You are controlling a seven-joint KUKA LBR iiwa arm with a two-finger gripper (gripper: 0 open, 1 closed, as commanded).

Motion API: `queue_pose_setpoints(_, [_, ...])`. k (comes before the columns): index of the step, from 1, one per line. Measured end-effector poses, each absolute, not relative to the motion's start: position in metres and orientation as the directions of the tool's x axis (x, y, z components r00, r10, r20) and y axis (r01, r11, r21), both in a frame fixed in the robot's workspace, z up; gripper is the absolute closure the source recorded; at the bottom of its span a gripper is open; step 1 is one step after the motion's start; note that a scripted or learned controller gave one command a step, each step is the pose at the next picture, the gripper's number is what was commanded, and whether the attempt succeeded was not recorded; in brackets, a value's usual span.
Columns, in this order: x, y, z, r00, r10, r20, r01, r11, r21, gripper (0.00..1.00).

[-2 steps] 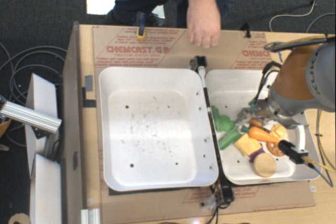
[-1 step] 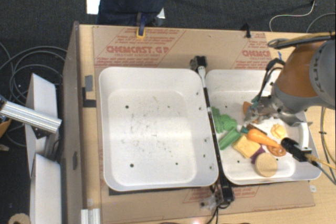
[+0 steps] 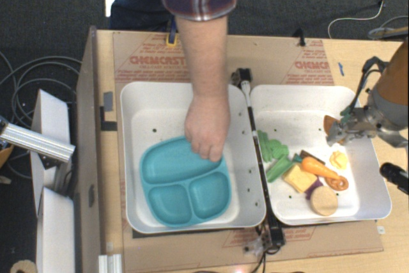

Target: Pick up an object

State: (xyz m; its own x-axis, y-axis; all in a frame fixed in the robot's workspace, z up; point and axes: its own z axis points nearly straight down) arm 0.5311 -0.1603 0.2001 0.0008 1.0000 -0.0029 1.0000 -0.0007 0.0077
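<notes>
Toy food — an orange carrot [image 3: 319, 167], green pieces [image 3: 275, 153], a yellow block [image 3: 300, 178], a tan round [image 3: 324, 202] — lies in the right bin [image 3: 287, 105]. The gripper [image 3: 342, 129] hangs over that bin's right side; whether its fingers are spread cannot be told. A person's hand [image 3: 207, 128] touches the teal divided plate [image 3: 184, 180] in the left bin [image 3: 137, 137].

Hand [image 3: 206, 131] on teal tray [image 3: 182, 185], left bin [image 3: 137, 137]
</notes>
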Motion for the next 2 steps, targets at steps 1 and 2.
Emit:
queue_pose_setpoints(1, [0.562,-0.108,0.218,-0.009,1.000,0.000,1.000,0.009,0.005,1.00])
queue_pose_setpoints(2, [0.570,-0.026,0.237,-0.013,1.000,0.004,1.000,0.013,0.004,1.00])
